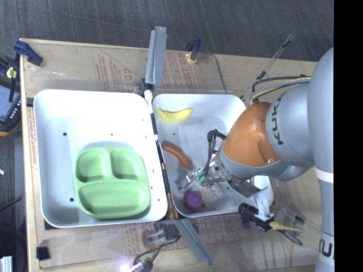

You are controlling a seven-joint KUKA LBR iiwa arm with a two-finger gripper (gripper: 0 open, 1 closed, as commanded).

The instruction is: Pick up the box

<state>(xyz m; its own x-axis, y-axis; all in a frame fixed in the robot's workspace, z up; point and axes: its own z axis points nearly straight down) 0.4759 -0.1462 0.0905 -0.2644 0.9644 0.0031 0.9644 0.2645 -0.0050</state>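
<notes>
Box (pixel 212 192) just beside pincer (pixel 198 179)

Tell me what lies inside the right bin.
The right bin holds a banana, a red sausage and a purple ball beside a speckled object. The arm covers the bin's right side, so anything beneath it, possibly the box, is hidden.

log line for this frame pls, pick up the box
arm: over right bin | gripper: low by purple item, hot dog | banana: far corner | green tray: left bin
</notes>
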